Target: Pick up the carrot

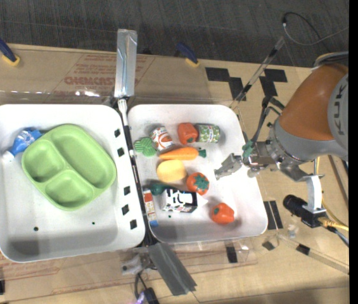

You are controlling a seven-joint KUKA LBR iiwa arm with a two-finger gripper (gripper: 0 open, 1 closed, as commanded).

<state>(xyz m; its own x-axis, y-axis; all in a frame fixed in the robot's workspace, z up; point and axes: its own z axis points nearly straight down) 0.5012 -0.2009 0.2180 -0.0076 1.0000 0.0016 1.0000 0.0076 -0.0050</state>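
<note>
The carrot (179, 152) lies mid right bin (245, 217) — packed tight. The lemon (171, 170) touches it below, with a pepper (187, 132) and can (160, 138) just above, so we'd probably nudge or grab a neighbour instead. The end effector (228, 166) hovers to its right, holding nothing; we can't tell how open it is.

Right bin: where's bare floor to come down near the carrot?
Bare floor lies by the right wall, between the gripper and the carrot, and along the front wall left of the lower tomato. The carrot sits crowded: cans behind, lemon touching in front.
</note>
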